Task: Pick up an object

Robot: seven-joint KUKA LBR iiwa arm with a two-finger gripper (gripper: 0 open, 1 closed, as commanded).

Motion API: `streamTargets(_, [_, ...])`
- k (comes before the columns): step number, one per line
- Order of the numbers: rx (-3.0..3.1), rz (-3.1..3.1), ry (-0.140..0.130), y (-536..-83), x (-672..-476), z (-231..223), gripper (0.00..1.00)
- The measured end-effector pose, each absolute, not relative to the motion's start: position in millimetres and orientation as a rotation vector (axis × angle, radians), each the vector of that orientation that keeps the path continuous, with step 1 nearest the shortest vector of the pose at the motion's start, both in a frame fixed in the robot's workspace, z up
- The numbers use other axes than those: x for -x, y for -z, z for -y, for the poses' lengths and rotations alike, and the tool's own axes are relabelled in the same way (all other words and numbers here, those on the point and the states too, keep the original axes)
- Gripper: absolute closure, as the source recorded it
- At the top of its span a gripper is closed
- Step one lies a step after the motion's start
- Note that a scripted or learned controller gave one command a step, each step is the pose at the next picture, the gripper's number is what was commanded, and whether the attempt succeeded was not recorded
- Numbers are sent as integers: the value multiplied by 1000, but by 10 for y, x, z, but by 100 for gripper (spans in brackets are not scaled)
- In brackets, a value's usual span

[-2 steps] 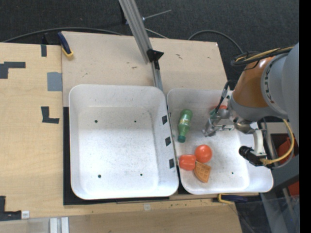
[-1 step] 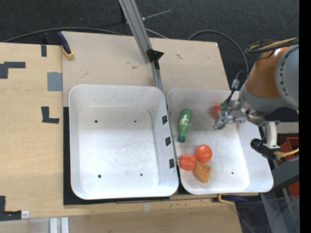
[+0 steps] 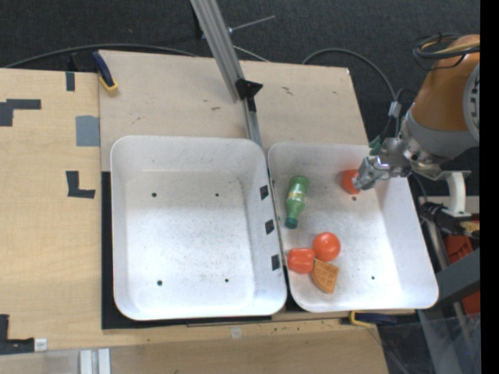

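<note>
Orange object [image 3: 350,181] near the right bin's [image 3: 405,287] far right edge meets our gripper [image 3: 366,174], finger state indeterminable; we should confirm clamping before lifting vertically.

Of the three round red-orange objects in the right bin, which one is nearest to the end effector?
The small red-orange ball near the right bin's upper right, right beside the end effector. The other two lie lower, next to the tan waffle-shaped toy.

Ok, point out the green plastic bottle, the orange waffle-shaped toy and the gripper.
green plastic bottle [image 3: 295,200], camera view, mid-body.
orange waffle-shaped toy [image 3: 325,276], camera view, centre.
gripper [image 3: 365,175], camera view, between its fingertips.
</note>
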State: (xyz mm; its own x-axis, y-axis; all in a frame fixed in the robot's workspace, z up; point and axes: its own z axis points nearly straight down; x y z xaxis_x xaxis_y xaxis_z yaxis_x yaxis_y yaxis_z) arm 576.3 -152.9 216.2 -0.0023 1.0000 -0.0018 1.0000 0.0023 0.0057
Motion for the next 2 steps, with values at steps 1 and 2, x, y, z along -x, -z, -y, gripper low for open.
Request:
streamTargets(1, [-2221, -2223, 4, -2059, -5762, 1526, 100])
streamTargets(2, [-2217, -2228, 1, -2027, -5770, 1072, 100])
